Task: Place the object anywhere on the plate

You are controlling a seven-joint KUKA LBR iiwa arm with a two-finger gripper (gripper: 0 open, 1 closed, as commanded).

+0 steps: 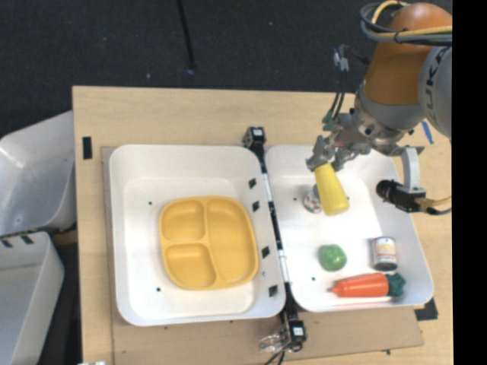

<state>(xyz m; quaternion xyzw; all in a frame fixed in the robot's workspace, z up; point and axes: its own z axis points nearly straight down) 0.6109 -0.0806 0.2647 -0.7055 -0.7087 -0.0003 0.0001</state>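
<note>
We observe two white bins side by side on the wooden bench (175, 109). The left bin (129, 226) contains the yellow plate (207, 242), a three-compartment tray lying flat near the bin's centre. The right bin (358, 211) contains the remaining items.

The gripper (326, 163) is positioned over the upper part of the right bin and is pinching the yellow object (331, 190) at its upper end. This object is an elongated cylinder; its long axis runs nearly vertical in the camera view, tilted slightly so the lower end points toward the bottom right. It is located in the right bin, well apart from the plate.

We also note a green ball (332, 258), a small can (385, 253) and an orange carrot (367, 285) near the bin's lower edge
</note>
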